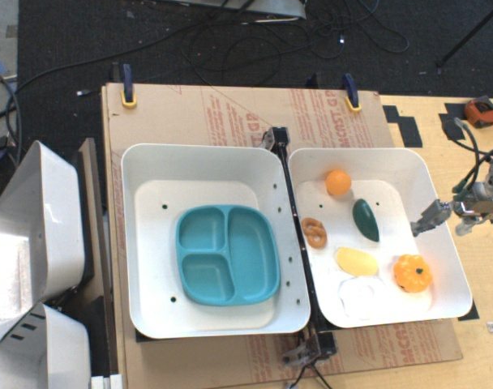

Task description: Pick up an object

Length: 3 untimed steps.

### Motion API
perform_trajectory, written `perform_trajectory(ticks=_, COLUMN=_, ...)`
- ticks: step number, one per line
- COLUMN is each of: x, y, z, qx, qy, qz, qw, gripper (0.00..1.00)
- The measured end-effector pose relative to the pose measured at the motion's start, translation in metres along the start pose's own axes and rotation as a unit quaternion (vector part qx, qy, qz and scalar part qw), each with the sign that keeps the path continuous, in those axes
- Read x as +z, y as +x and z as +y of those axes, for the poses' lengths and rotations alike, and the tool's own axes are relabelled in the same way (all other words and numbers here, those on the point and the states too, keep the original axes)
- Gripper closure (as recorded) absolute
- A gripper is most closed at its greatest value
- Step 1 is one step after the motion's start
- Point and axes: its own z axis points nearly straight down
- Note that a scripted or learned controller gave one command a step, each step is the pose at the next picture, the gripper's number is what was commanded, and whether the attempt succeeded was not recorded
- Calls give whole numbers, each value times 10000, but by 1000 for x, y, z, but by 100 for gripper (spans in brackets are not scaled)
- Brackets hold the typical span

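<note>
The right bin (417, 173) holds five loose objects. An orange ball (338, 182) lies in its upper-left area. Just below and to the right of it lies a dark green, elongated piece (366, 220), tilted along a diagonal. A small brown pretzel-shaped item (315, 232) sits near the bin's left wall. A pale yellow, oblong piece (357, 261) lies lower centre, and an orange pumpkin-like object (413, 273) with a green stem rests to its right, near the bin's lower-right corner. All five objects lie apart from one another on the bin floor.

The end effector (435, 214) enters from the right edge of the frame and sits over the right wall of that bin — level with the dark green piece but clear of it. One grey finger tip is visible pointing left into the bin; whether the fingers are spread or closed cannot be determined from this view. No object is seen between them.

The left bin (141, 168) contains a teal divided tray (228, 254) with three compartments, centred on the bin floor. Both bins stand side by side, walls touching, on a cardboard sheet (230, 108) covering the table; two clamps (129, 96) — one at upper left, one at upper right — hold its top edge. Cables (255, 31) run across the dark floor in the upper part of the frame.
</note>
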Motion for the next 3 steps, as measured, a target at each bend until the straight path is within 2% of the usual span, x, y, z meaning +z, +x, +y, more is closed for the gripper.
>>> perform_trajectory(ticks=1, x=-5, y=1, z=2, qx=-17, qy=-47, qz=-12, qw=10000, gripper=0)
perform_trajectory(ticks=2, x=57, y=-1, z=-4, qx=-2, qy=-18, qz=-1, qw=10000, gripper=0)
perform_trajectory(ticks=3, x=102, y=4, z=-3, qx=-7, qy=-28, qz=-3, qw=10000, gripper=0)
